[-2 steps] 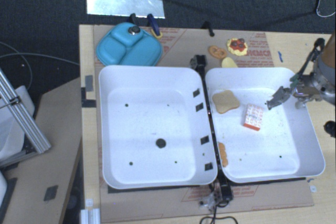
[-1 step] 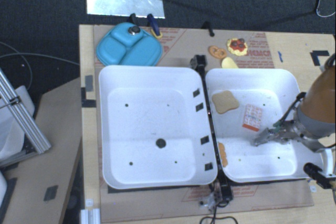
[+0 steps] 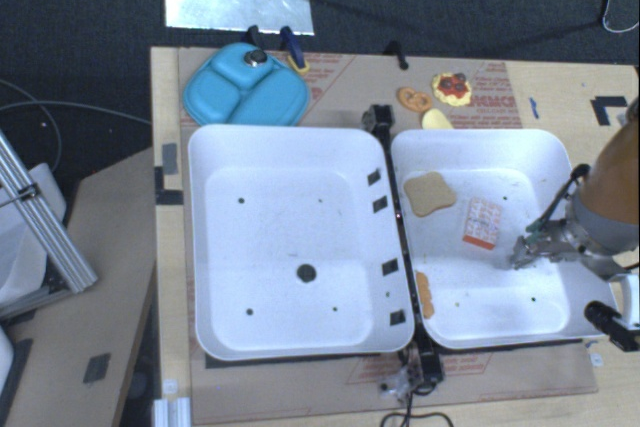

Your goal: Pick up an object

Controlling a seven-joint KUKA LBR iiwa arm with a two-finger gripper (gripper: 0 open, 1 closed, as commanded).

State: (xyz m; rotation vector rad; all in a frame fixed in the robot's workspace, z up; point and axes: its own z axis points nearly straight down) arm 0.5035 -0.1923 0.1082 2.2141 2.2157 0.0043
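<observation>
In the right bin (image 3: 545, 147) lie a tan bread-slice shape (image 3: 430, 194) at the upper left and a small white packet with red print (image 3: 482, 221) near the middle. A small tan piece (image 3: 424, 294) rests against the bin's left wall. My gripper (image 3: 524, 253) hangs low over the right part of this bin, just right of the packet and slightly below it. Nothing shows between its tips, which are small and dark from this angle.
The left bin (image 3: 215, 155) holds one small dark round object (image 3: 307, 273). Behind the bins sit a blue divided tray (image 3: 246, 88) and toy food: a cookie (image 3: 413, 99), a pizza piece (image 3: 452, 88), a yellow piece (image 3: 436, 120). A metal frame (image 3: 40, 225) stands left.
</observation>
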